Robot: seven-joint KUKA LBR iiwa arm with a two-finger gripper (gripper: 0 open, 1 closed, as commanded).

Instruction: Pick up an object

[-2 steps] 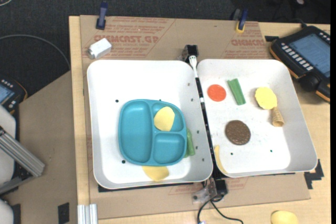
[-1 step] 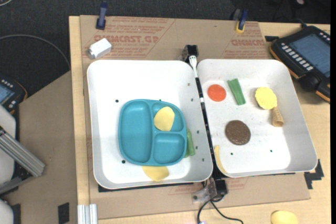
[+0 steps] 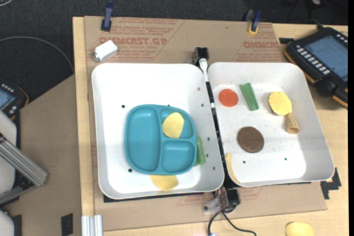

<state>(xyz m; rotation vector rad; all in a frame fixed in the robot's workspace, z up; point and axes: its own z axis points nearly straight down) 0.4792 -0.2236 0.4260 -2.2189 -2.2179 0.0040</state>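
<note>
Teal divided tray (image 3: 145,138) in left bin (image 3: 110,119), yellow piece (image 3: 173,125) in its top-right section, right bin (image 3: 310,135) w/ orange disc (image 3: 228,98), green stick (image 3: 249,96), brown disc (image 3: 250,139), yellow lump (image 3: 280,103).

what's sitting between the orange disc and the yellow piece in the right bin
A green stick lies between the orange disc and the yellow piece, apart from both, in the camera view.
</note>
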